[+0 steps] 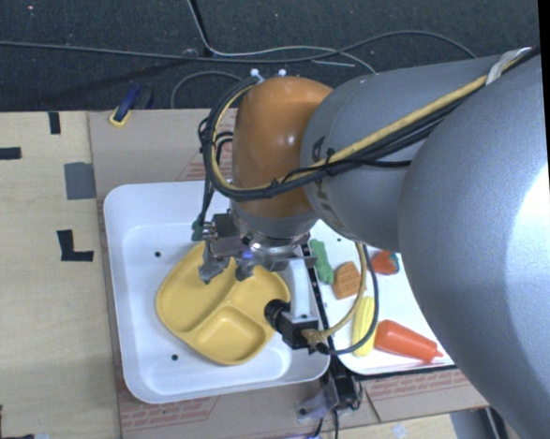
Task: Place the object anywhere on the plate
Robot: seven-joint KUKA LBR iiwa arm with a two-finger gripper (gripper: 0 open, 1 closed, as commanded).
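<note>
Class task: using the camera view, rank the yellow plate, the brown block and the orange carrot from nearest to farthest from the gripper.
1. Yellow plate: directly beneath the gripper, left bin.
2. Brown block: right bin, near the divider.
3. Orange carrot: right bin, lower corner.

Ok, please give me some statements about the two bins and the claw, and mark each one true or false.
1. The yellow divided plate lies in the left bin. True.
2. The claw hangs above the right bin. False: it is above the plate in the left bin.
3. A toy carrot lies in the right bin. True.
4. The plate is round with one compartment. False: it has several compartments.
5. The toy corn cob lies on the plate. False: it lies in the right bin.
</note>
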